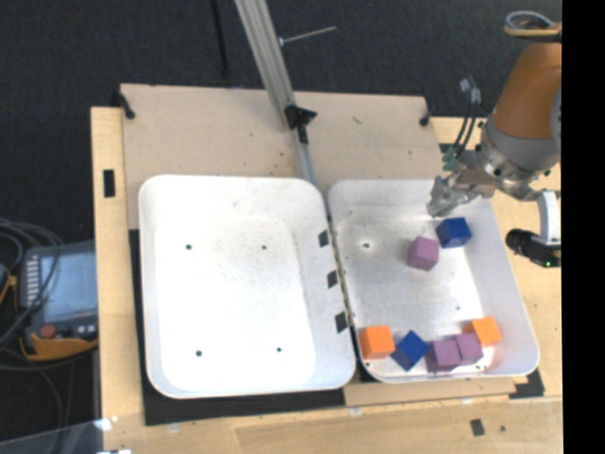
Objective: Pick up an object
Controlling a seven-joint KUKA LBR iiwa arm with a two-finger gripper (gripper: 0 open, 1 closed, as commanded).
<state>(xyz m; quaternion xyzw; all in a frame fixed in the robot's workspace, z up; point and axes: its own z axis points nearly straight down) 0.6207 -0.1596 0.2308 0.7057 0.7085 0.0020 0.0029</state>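
Metal rail (pixel 269 60) slanting; pendant (pixel 57 296) left.

Robot lab: bench (pixel 109 253), white bins (pixel 236 282), cabling (pixel 19 244).

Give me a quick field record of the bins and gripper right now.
gripper: low over right bin's far side, just above the upper blue cube
right bin: two blue, three purple, two orange cubes
loose pair: upper blue cube and purple cube, mid-bin
near-edge cluster: orange, blue, two purple, orange
held: nothing visible
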